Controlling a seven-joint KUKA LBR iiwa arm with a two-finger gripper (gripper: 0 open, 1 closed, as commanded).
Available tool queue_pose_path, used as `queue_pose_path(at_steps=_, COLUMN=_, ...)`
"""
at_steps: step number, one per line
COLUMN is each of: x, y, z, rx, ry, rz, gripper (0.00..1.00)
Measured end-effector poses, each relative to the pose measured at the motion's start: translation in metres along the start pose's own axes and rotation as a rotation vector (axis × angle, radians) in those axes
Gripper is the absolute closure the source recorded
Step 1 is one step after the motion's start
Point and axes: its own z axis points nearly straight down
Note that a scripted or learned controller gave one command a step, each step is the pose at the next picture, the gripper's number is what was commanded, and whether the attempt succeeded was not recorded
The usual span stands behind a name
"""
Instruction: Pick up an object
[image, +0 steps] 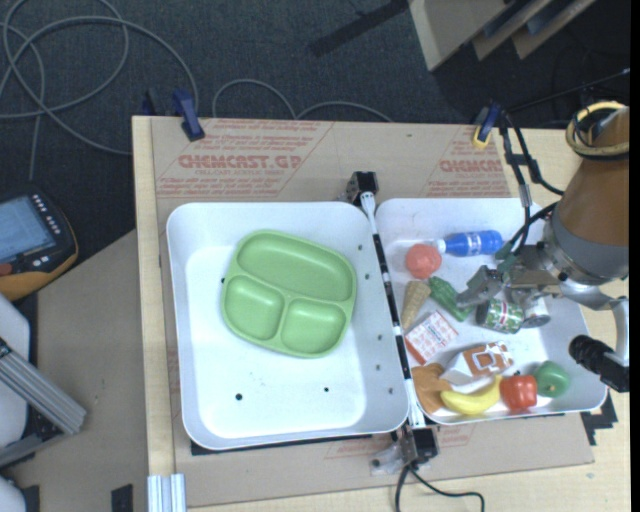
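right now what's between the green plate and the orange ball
In the camera view, the two bins' adjoining rims lie between the green plate and the orange ball; otherwise bare white bin floor.

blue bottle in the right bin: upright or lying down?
Lying down. The blue bottle rests on its side along the right bin's far wall, long axis running left-right, beside the red ball.

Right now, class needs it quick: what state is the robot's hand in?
Hand: low over the right bin, among the toy foods; open or closed cannot be told.
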Motion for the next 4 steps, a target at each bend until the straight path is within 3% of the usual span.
queue_pose_path(at_steps=1, x=-0.056, y=0.038, z=0.098, rx=0.002, ry=0.000, rz=0.001, gripper=0.00)
queue_pose_path(at_steps=2, x=-0.064, y=0.066, z=0.146, rx=-0.004, ry=-0.001, rz=-0.001, gripper=0.00)
queue_pose_path(at_steps=3, x=-0.064, y=0.068, z=0.135, rx=-0.011, ry=-0.001, rz=0.001, gripper=1.00)
queue_pose_path(at_steps=4, x=-0.064, y=0.067, z=0.136, rx=-0.008, ry=0.000, rz=0.001, gripper=0.00)
